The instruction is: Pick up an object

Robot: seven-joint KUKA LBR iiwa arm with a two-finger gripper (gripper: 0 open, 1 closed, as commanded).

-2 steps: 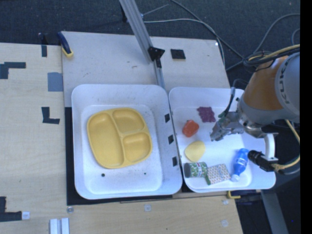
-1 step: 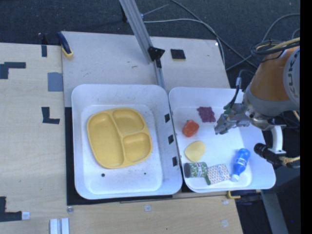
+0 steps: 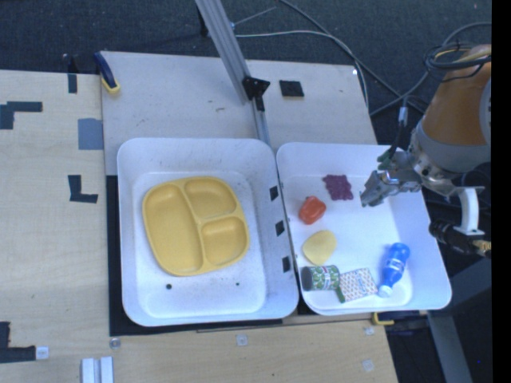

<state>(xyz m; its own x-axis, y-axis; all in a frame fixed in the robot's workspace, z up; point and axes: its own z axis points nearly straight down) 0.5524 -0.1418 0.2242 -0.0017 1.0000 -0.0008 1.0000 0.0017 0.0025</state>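
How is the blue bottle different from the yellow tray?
The blue bottle is small and slim; the yellow tray is broad and flat, with three compartments. The bottle lies on its side among other items in the right bin; the tray sits alone in the left bin. Both rest on a bin floor, apart from the end effector.

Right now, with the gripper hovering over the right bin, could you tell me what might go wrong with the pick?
The gripper sits near the right bin's upper edge, apart from every item, so closing here would likely grab nothing. The purple item and orange item lie close together; reaching for one might nudge the other. The blue bottle lies on its side and could roll from the fingers.
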